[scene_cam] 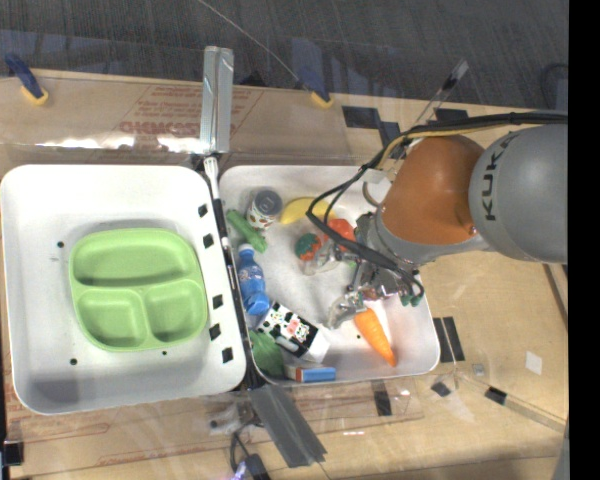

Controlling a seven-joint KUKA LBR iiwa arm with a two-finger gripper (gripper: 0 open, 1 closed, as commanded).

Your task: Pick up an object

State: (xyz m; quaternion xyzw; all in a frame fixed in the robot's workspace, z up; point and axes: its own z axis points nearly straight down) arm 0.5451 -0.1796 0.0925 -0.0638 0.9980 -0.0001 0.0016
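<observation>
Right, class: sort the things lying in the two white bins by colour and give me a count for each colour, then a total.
Green: 1, the green plastic divided tray in the left bin.
Blue: 1, the blue plastic bottle.
Orange: 1, the orange toy carrot.
Yellow: 1, the yellow rounded toy.
Black-and-white: 1, the black-and-white patterned carton.
Total: 5 clearly told apart; others under the arm are too cluttered to count.

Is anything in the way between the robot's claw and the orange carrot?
Nothing visible is. The gripper hangs low in the right bin, just above the top end of the orange carrot, with only bare white floor showing between them. The black and white box lies off to the camera's left.
</observation>
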